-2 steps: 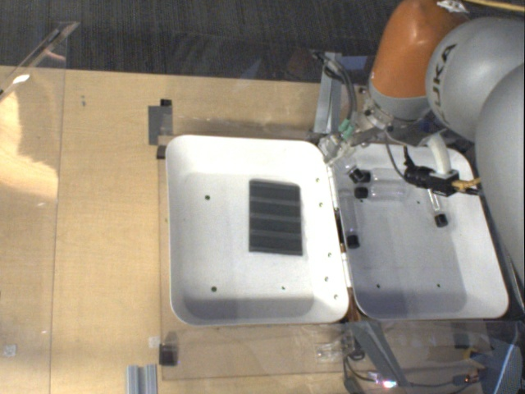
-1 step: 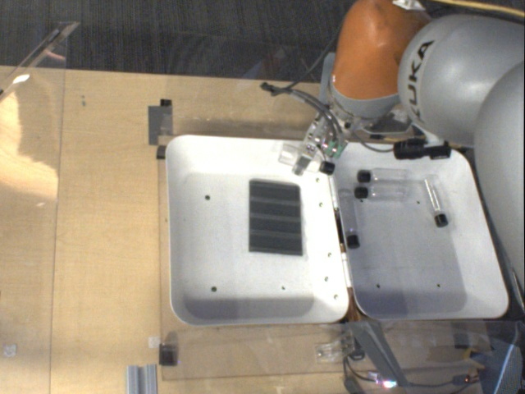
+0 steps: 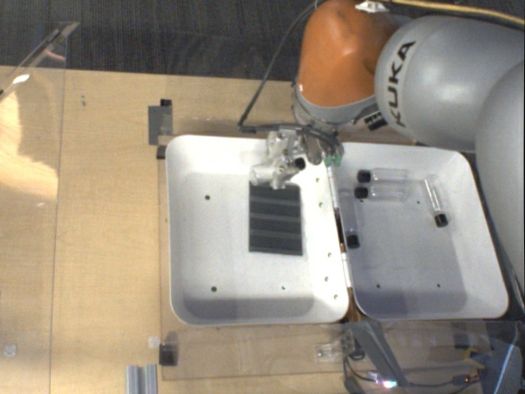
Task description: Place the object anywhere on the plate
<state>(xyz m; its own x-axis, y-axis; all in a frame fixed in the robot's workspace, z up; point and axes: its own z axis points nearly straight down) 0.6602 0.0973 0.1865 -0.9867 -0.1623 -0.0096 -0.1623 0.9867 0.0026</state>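
A: Left side first. What is noted there?

B: Bare wooden bench (image 3: 90, 220), then the left bin (image 3: 197, 286). A dark ribbed plate (image 3: 276, 218) is seen lying flat near the middle of that bin, its long side running away from the camera.

A: And the gripper?

B: The gripper (image 3: 283, 161) is found at the far edge of the plate, partly over its upper corner. How far open it is cannot be told, as the metal parts blur together. A pale, glassy bit (image 3: 266, 173) is seen at its tip, touching or just above the plate's far left corner. Whether that is the object or part of the tool cannot be settled.

A: The right bin?

B: In the right bin (image 3: 426, 277) clear pieces with black ends are recorded: one (image 3: 384, 184) near the far wall, a slimmer one (image 3: 433, 201) beside it, and a small dark piece (image 3: 352, 240) against the left wall. The arm (image 3: 443, 72) is seen reaching in above them.

A: Which step is judged to be in hand?

B: Probably the placing step, with the tool hanging at the plate's edge. A hold is not confirmed.

A: What is called for next?

B: If something is carried, a short shift towards the plate's middle is needed before release, since a corner drop may slide off. If nothing is carried, a pick from the right bin is called for.
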